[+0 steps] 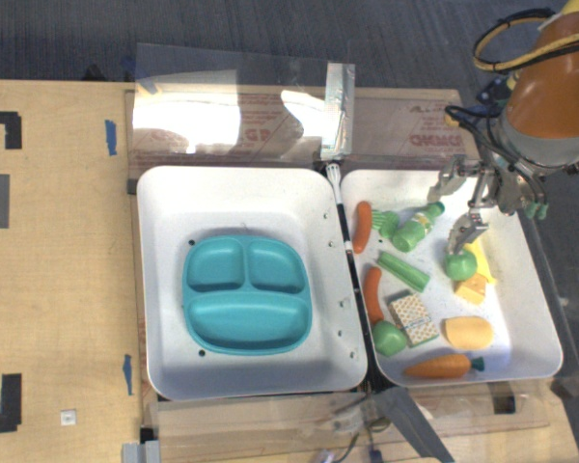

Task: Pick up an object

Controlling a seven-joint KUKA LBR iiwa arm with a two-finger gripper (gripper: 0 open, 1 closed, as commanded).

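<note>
**Gripper above the right bin's toy food**

The gripper (pixel 463 222) hangs over the far half of the right bin (pixel 545 340). Its two metal fingers (pixel 468 228) stand apart with nothing between them; one finger reaches down toward a round green fruit (pixel 459 265), and whether it touches the fruit cannot be told. A yellow wedge (pixel 479 261) lies just beside the fruit, with a yellow-orange piece (pixel 472 291) next to it. To the camera's left of the fingers lies a green bottle (pixel 416 228), near a small green piece (pixel 387 224) and an upright-lying red sausage (pixel 363 227). A green pod (pixel 403 269) lies slantwise near the bin's middle. Toward the near side sit a second red sausage (pixel 373 292), a checkered cracker (pixel 413 317), a green pepper (pixel 389 339), an orange bun-like piece (pixel 468 333) and a carrot (pixel 440 367). Above the fingers rises the arm's orange band (pixel 550 95). The left bin (pixel 164 201) holds a teal divided tray (pixel 246 292).
</note>
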